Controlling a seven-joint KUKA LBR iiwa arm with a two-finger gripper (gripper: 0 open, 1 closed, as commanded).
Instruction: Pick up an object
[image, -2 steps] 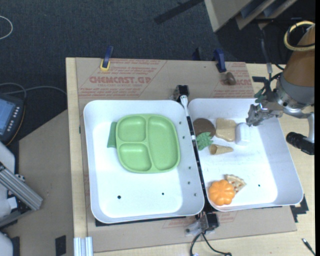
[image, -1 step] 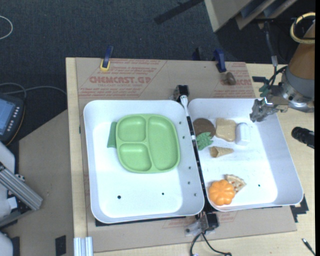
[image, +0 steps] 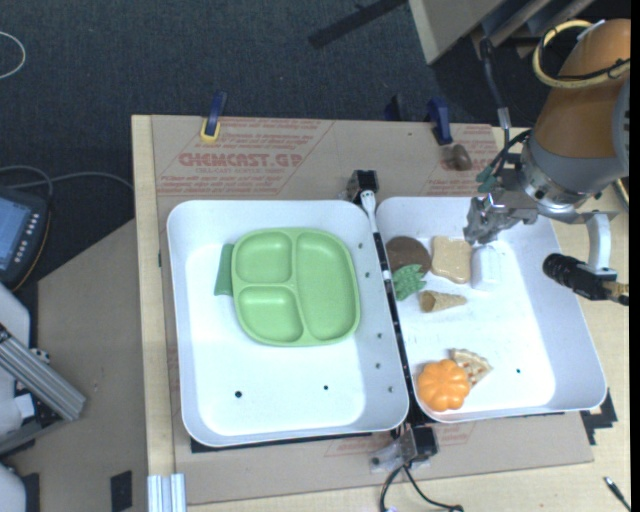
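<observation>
Camera view: arm over the right white bin (image: 560, 330).
Gripper (image: 484, 228) hovers just beside a tan bread slice (image: 451, 260); whether its claw is apart or together, I cannot tell.

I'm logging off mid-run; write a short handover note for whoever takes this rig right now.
Gripper: low over the right bin, beside the bread slice; finger state unclear, nothing seen held.
Right bin also holds a brown round piece, green leafy piece, cone, orange pumpkin and cracker.
Left bin: green divided plate.
Done: no pick visible.
Left: grasp and lift one object.
</observation>
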